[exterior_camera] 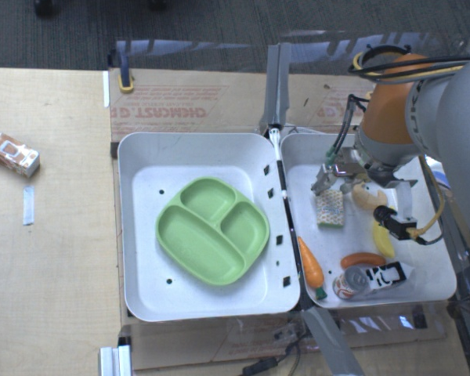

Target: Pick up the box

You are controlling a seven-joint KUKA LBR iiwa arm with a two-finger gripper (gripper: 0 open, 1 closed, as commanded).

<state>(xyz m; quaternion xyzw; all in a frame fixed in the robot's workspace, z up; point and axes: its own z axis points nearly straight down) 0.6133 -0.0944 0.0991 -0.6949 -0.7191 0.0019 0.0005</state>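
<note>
gripper (pixel 330 180) over box (pixel 330 208); contact unclear.

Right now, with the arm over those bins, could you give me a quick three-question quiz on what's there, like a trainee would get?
1. True or false: the green divided plate lies in the left bin.
2. Which lies nearest the bar between the bins: (a) carrot, (b) banana, (c) can?
3. Fill in: the gripper hangs over the patterned ____ in the right bin.

Key: 1 true; 2 a; 3 box.
</note>
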